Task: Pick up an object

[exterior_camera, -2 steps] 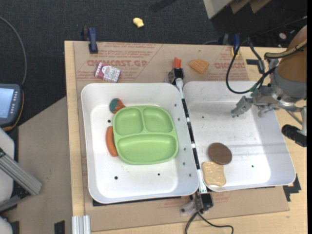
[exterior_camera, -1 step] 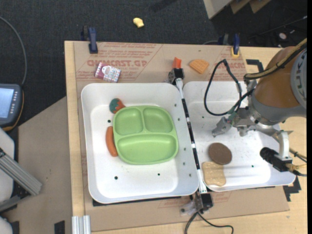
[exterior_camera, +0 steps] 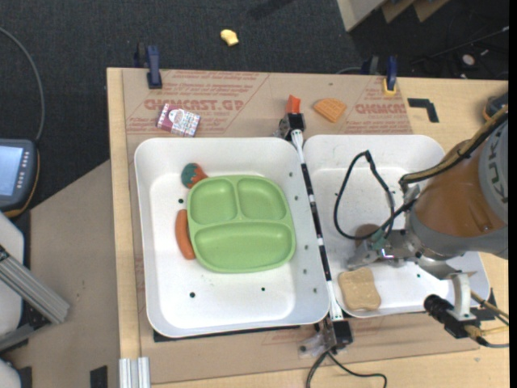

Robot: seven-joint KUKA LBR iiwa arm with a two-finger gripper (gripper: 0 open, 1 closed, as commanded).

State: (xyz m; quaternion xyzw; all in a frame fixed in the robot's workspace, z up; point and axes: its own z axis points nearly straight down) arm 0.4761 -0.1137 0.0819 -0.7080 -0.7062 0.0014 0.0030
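The arm (exterior_camera: 464, 204) reaches in from the right and bends low over the right bin (exterior_camera: 420, 148), its grey body and orange band covering much of that bin's right half. The gripper (exterior_camera: 365, 253) points toward the bin's left part, down near the floor, just above a tan, bread-like piece (exterior_camera: 360, 289) that lies in the near left corner of the same bin. Whether the tool is spread, pressed together or pinching something I cannot tell — the metal parts at its tip blur together with a dark patch under them. The tan piece lies flat on the bin floor, beside the tip and not lifted. A black cable (exterior_camera: 349, 188) loops from the wrist across the right bin's floor. In the left bin (exterior_camera: 153, 241) a green divided plate (exterior_camera: 240, 222) rests near the middle, with three compartments; an orange, carrot-like piece (exterior_camera: 185, 235) lies along its left edge, touching or nearly touching it, and a small round green-and-red object (exterior_camera: 193, 174) sits just off the plate's far left corner. Outside the bins, on the bench (exterior_camera: 121, 217), lie a small pink-and-white packet (exterior_camera: 178, 120) behind the left bin and an orange cracker-like piece (exterior_camera: 329, 109) behind the right one — well apart from the gripper. A small yellow thing (exterior_camera: 230, 36) lies on the dark floor beyond the bench.
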